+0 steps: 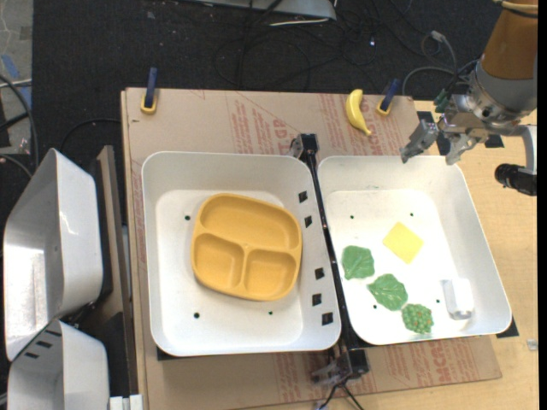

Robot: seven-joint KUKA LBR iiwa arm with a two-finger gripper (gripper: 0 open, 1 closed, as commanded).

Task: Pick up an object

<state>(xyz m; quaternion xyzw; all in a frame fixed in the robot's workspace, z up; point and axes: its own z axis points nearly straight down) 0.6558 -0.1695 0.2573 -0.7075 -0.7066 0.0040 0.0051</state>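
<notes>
End effector (437, 145) is positioned above the far rim of the right bin (484, 229), fingers spread apart, nothing between them and nothing touched. Inside that bin: yellow square piece (403, 242), three green leafy items (388, 291) toward the near side, and a white block (458, 297) near right. Left bin (162, 229) contains an orange divided tray (246, 246). A banana (358, 112) lies on the worktop beyond the bins.
</notes>
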